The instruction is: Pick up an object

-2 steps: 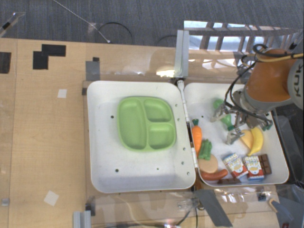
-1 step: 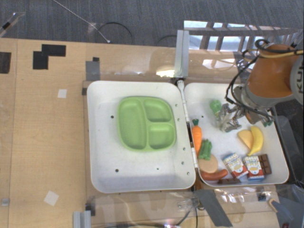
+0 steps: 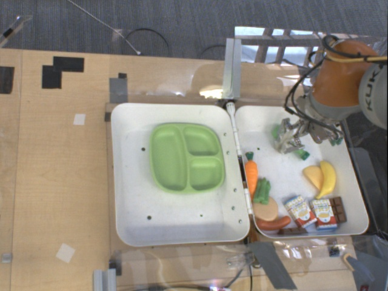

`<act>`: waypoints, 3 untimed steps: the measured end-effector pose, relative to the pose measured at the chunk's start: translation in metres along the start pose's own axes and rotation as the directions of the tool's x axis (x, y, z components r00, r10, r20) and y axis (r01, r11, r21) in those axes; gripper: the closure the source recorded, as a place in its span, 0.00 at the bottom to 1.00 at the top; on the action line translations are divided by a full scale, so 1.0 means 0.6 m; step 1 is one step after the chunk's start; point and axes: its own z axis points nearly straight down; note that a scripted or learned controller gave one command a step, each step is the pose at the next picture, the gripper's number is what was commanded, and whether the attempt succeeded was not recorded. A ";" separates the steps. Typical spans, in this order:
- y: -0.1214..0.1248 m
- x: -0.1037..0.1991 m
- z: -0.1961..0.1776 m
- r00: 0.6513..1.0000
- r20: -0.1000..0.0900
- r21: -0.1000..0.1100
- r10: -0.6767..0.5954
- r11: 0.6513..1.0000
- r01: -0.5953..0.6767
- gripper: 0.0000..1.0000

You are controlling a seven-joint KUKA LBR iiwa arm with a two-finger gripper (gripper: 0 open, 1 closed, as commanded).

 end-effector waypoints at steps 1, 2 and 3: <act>0.001 0.001 0.001 1.000 -0.002 -0.001 0.000 1.000 0.000 0.00; 0.033 -0.042 0.001 0.999 -0.003 -0.002 0.050 0.999 -0.050 0.00; -0.001 0.082 -0.001 0.999 -0.004 0.001 -0.041 0.999 0.041 0.00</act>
